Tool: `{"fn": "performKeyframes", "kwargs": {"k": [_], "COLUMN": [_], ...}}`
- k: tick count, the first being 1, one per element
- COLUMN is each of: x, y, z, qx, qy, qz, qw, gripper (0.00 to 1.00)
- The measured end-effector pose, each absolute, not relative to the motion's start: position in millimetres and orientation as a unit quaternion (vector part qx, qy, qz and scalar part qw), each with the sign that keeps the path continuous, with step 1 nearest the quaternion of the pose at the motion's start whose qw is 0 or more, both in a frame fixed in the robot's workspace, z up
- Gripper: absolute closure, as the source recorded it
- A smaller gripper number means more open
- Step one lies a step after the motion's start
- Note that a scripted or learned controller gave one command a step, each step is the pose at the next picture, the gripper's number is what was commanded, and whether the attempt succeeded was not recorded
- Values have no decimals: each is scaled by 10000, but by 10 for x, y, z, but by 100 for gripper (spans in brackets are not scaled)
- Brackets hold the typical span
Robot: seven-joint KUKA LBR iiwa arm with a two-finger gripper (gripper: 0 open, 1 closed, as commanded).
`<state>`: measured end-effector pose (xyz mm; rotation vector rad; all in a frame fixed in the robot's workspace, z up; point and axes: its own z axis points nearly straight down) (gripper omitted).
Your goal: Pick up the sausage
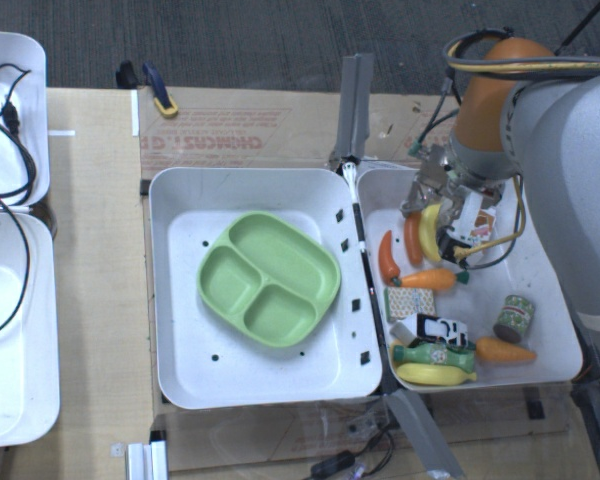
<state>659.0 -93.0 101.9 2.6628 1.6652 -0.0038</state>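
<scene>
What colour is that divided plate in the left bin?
Pale green; the three-compartment plastic plate shows best in the camera view.

Even, bright overhead light; white bins (pixel 170 298) slightly washed out, soft shadows, mild graininess noted, edges bit soft.

The sausage (pixel 412 240) is a short reddish-orange link, standing nearly upright in the picture. It lies just below the fingers (pixel 417 204), its upper end right by them.

bench (pixel 100 268): wooden | two white bins (pixel 170 298) | blue-handled clamp (pixel 158 90)
</scene>
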Motion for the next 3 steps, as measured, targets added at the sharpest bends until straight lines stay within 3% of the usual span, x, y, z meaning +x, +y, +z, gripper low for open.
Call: {"fn": "performKeyframes", "kwargs": {"k": [1,2,3], "x": [6590,6476,6503], "y": [-957,-1024,-1437], "z": [927,2819,3489], "qx": [9371,9442,9386], "qy": [3492,3294,3451], "qz": [-2,-19,-21], "qw": [6,0,-1], "gripper": [100,100,100]}}
